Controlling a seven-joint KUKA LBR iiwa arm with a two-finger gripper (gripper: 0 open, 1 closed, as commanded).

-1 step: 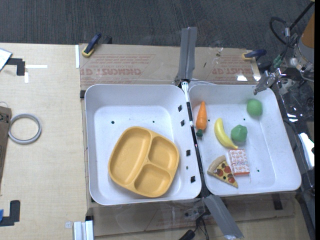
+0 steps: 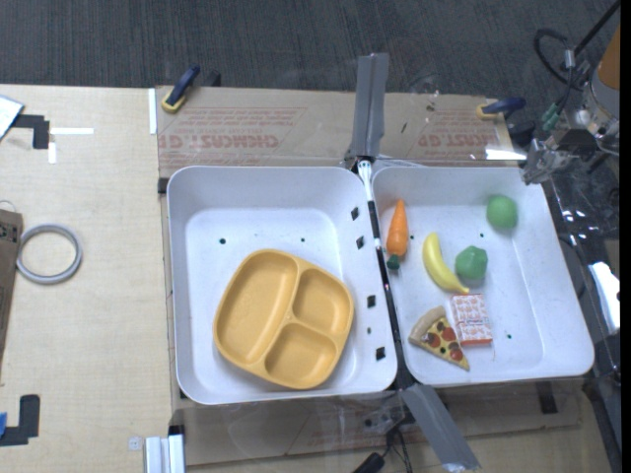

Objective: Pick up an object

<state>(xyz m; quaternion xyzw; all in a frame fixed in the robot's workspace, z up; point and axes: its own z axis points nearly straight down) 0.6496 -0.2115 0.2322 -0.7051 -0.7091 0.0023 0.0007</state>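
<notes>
Hand (image 2: 544,159) at bin's far right corner, lime (image 2: 502,212) nearest

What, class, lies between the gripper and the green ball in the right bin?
Nothing visible. The gripper sits at the right bin's top right corner, and bare bin floor separates it from the green ball. The other toys lie farther in.

At the frame's right edge the arm (image 2: 603,87) is cut off, only its wrist end showing, and its gripper (image 2: 545,158) is too small and cluttered to read. On the tabletop (image 2: 89,294), a white sheet (image 2: 8,114) and a brown object (image 2: 8,264) run off the left edge. The banana (image 2: 441,263) slips partly behind a green ball (image 2: 471,262).
</notes>
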